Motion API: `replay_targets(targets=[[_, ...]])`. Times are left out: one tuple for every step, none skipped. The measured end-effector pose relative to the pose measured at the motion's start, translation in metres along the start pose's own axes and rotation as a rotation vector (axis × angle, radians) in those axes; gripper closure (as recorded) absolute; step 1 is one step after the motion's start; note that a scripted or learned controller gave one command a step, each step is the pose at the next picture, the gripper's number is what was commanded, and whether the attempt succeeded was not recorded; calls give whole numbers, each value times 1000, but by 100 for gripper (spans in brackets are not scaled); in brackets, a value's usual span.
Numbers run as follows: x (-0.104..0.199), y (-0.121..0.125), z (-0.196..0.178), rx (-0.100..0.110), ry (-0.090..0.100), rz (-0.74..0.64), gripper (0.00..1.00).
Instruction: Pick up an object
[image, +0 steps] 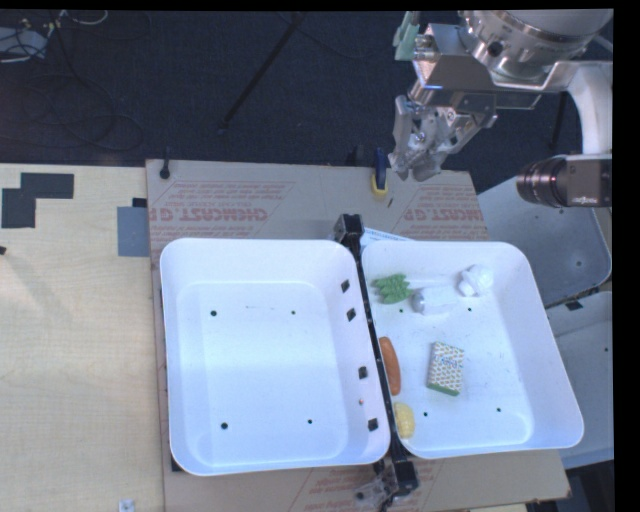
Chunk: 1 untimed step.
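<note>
Task looking barely begun, nothing picked yet. Gripper (412, 165) is hanging high at upper right of the frame, above the far edge of the cardboard sheet (250, 205), well apart from both bins. Fingers are pointing down; can't tell how far they're spread, too small and cluttered, and nothing visible between them.

Candidate objects are all sitting in the right bin (545, 400): green leafy toy (392, 289) near its upper left, small grey piece (419, 300) just beside it, white crumpled lump (474, 281) toward the upper middle, patterned green-white block (446, 368) in the centre, orange sausage-shaped item (390, 365) along the left wall, yellow item (403, 419) at the lower left corner. Left bin (190, 300) is holding no objects.

Remaining, by my read: descend into right bin, close on one item, lift.
</note>
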<state>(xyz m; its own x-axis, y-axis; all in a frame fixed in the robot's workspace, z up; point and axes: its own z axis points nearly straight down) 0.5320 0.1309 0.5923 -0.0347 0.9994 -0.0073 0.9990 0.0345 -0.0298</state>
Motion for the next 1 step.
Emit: replay_targets(targets=[[0, 0, -9, 4, -1, -4, 100]])
